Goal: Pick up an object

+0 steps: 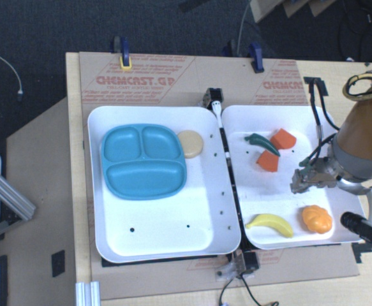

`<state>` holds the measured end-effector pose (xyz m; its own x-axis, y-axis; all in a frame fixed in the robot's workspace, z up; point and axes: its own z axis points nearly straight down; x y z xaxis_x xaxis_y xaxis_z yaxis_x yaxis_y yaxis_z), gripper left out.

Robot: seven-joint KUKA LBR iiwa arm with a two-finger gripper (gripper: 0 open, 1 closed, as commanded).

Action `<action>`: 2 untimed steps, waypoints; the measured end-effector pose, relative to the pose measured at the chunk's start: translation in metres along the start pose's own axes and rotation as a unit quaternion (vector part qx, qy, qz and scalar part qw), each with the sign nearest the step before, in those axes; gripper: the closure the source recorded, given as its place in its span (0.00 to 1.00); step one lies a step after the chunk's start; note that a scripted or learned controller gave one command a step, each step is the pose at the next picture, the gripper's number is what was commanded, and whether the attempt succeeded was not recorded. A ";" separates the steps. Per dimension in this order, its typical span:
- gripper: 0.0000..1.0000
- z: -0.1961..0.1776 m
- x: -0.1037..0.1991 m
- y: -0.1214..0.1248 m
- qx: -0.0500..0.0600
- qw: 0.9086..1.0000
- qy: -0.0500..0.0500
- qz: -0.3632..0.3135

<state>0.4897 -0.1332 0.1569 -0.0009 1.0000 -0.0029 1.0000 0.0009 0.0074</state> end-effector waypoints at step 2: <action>1.00 -0.045 0.052 0.016 0.003 1.000 0.002 -0.002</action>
